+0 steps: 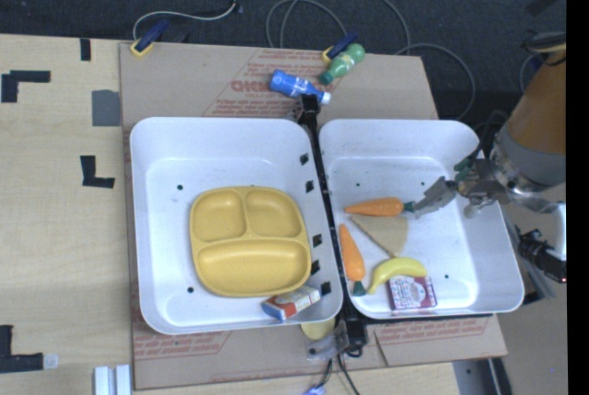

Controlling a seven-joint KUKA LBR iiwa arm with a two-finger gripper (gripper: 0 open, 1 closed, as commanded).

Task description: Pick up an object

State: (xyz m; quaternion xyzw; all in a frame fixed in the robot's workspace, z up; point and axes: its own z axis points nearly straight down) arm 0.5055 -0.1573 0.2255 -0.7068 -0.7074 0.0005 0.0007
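Yellow plate (pixel 249 239) in left bin (pixel 147 200)

Both my bins (pixel 166 154) look like smooth white plastic, slight sheen. Yellow divided plate (pixel 248 239): matt plastic. Carrots (pixel 375 208), banana (pixel 398 271) read as glossy plastic toys. Base sheet (pixel 230 80) is matt brown cardboard; bench (pixel 55 227) pale wood-look.

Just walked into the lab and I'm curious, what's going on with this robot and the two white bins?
A grey arm reaches in from the right, its gripper low in the right bin, right at the tip of a carrot. Nothing is visibly lifted. That bin also holds a second carrot, a banana, a tan wedge and a small red box. The left bin holds a yellow divided plate.
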